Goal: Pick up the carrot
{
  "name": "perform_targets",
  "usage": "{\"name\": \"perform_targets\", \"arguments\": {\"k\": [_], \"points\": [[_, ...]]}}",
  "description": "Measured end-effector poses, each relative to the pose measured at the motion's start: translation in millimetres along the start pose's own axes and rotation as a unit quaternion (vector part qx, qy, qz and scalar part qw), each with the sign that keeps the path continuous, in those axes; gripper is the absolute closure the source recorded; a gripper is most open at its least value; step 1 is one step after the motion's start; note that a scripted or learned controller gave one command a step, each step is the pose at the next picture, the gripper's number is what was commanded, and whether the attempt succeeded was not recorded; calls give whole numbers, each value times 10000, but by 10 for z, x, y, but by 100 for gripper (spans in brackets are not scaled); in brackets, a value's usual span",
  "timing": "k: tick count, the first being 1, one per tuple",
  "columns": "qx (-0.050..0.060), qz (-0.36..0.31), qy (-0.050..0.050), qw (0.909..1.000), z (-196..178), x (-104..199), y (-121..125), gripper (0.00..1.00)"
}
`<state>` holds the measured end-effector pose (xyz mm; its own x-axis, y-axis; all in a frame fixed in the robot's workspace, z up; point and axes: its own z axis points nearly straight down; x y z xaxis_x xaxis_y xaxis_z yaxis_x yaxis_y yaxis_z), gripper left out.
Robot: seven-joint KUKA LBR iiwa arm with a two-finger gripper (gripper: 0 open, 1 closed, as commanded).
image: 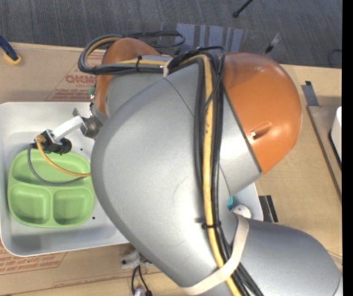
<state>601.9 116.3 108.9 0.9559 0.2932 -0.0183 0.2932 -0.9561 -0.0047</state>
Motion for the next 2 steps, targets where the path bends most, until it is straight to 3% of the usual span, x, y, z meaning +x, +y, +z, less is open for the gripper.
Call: {"name": "perform_targets", "arguments": {"k": [1,2], "points": [[-133,423,85,9990,126,31,-320,100],[-8,411,61,9991,-323,349,-973,100]]}}
